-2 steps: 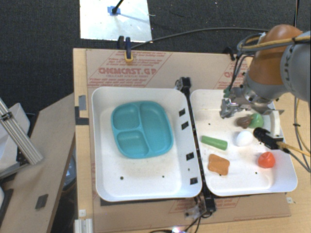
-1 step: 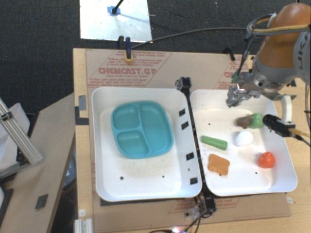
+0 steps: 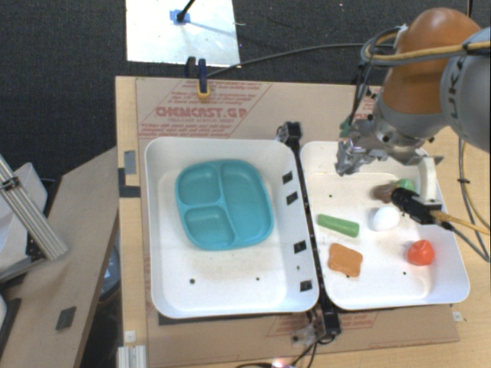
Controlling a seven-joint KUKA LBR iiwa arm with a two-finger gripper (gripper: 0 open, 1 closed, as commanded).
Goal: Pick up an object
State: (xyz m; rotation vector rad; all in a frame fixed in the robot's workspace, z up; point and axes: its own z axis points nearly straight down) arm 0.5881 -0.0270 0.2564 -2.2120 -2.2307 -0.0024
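Left bin: one teal divided tray, three compartments, lying flat near centre. Bench surface is brown board printed CHEMCAST GP in red. Yellow-and-blue clamp on its far edge. White sheet on dark floor beyond

Arm was cut off by the right edge and top of the frame. Its wrist covered part of the right bin's far rim. A green object and a brown object lay partly hidden behind a black fitting; neither could be identified. Gripper finger spacing was too small to resolve.
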